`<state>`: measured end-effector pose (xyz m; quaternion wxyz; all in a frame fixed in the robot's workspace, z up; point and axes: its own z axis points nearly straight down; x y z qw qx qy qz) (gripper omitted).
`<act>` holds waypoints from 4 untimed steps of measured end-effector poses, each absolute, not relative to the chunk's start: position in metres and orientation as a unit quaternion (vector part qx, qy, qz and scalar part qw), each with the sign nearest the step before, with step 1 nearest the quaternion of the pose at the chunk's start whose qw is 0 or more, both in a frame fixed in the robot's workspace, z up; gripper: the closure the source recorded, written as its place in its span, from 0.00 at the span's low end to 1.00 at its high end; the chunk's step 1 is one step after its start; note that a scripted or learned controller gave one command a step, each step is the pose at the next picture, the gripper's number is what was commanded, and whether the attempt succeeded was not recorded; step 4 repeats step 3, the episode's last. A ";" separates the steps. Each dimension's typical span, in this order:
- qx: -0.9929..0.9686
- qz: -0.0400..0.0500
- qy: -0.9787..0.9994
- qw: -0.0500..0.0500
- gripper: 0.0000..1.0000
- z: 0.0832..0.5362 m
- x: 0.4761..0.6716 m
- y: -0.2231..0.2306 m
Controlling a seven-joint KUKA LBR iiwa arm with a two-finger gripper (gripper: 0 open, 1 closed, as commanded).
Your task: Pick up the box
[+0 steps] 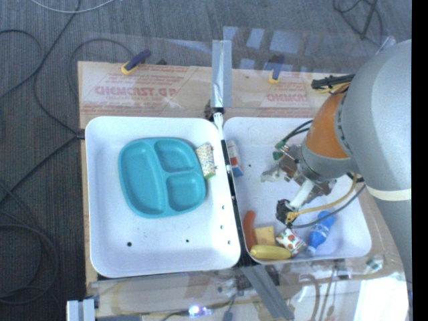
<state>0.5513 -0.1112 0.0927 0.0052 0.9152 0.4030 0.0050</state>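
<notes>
You are looking at a pick not yet made: the gripper [277, 166] is hovering over the right bin [348, 249] with nothing visibly in it, and you cannot tell whether it is standing wide or narrow. The box [232, 157], as I am reading it, is lying apart from the gripper, on the side away from the arm, against the bin's wall. Reaching, closing and lifting are all remaining. The box's print is too small to read. The board [107, 93] beyond the gripper is showing red "CHEMCAST" lettering.
</notes>
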 end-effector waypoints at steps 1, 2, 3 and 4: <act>0.913 0.008 0.407 0.007 0.00 0.094 0.491 -0.105; 0.932 -0.003 0.363 0.001 0.00 0.151 0.588 -0.111; 0.964 -0.004 0.264 0.000 0.00 0.132 0.578 -0.096; 0.964 -0.004 0.264 0.000 0.00 0.132 0.578 -0.096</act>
